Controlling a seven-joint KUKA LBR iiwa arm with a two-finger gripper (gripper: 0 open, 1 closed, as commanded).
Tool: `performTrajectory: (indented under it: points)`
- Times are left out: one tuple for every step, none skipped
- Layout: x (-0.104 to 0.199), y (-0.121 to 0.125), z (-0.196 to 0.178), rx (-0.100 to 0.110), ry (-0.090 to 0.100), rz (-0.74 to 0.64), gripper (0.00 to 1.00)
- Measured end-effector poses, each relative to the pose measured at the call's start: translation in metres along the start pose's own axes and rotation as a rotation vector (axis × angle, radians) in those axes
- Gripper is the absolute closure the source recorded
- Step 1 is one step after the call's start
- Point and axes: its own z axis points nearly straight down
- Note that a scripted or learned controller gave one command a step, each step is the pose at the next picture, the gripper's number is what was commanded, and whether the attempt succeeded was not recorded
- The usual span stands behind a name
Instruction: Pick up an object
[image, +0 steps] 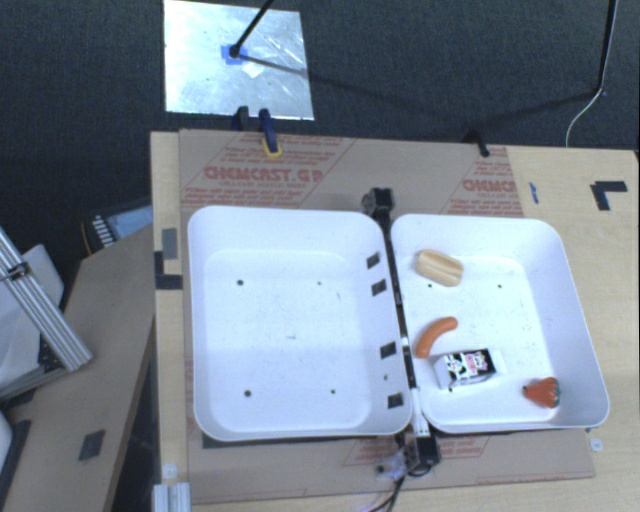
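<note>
Pincer state: can't tell. 4 items in right bin (565, 270): bun (439, 267) near back, sausage (435, 336) by the middle wall, black-and-white carton (466, 367) just beside it, and a red-orange item (541, 392), maybe a pepper, at front right corner. Left bin (290, 330) alongside, touching.

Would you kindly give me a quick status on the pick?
Nothing picked yet. Bread roll, sausage, small carton, red-orange piece all lying in right bin. Items spaced apart, nothing blocking.
</note>
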Motion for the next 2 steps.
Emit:
performTrajectory:
  points:
    - [0.000,0.001,-0.012,-0.004,-0.002,-0.002,1.00]
    - [0.000,0.001,-0.023,-0.009,-0.004,-0.003,1.00]
